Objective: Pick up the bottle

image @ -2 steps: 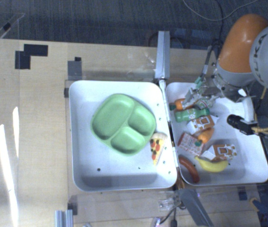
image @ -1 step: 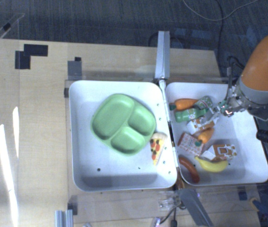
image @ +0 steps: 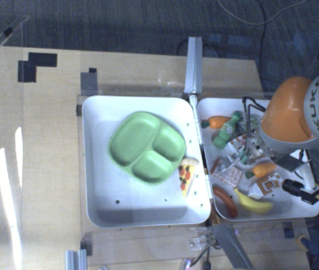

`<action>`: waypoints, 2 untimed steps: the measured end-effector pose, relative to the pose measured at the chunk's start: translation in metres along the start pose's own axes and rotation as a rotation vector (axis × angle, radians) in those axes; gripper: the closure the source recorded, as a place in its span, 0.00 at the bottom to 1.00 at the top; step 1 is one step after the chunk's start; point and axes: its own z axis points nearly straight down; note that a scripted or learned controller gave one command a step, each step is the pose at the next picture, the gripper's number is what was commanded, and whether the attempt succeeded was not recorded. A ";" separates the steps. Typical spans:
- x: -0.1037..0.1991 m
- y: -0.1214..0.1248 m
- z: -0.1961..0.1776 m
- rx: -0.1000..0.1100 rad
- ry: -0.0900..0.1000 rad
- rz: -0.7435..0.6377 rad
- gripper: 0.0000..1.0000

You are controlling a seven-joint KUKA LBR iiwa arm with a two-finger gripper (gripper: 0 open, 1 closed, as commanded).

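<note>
Clearly we are at the approach step, with nothing lifted yet. The grey arm with its orange band (image: 286, 117) reaches in from the right and hangs over the right-hand shallow white bin (image: 312, 210), and its two-finger gripper (image: 250, 145) sits low among the clutter near the middle of that bin. Whether it is wide or narrow we cannot tell, since the wrist hides it and the view is soft there.

The small green plastic bottle (image: 227, 131) lies tilted in the upper left part of the same bin, just beside an orange toy carrot (image: 218, 121) and just to the left of the gripper. We see nothing that shows the bottle held.

Around it lie a second orange carrot (image: 262, 169), a yellow toy banana (image: 253, 201), a red toy sausage (image: 225, 200) and a checked waffle-like piece (image: 228, 176). The left-hand white bin (image: 94, 207) bears a green three-part plastic plate (image: 147, 145) and a toy pizza slice (image: 187, 174).

We judge that the next move calls for shifting left and slightly toward the bin's far edge, squaring the gripper across the bottle's narrow body. It must also keep free of the carrot that crowds the bottle's neck.
</note>
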 end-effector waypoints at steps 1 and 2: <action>-0.057 0.037 -0.048 0.013 0.010 -0.023 0.00; -0.069 0.108 0.023 0.032 0.023 -0.121 0.00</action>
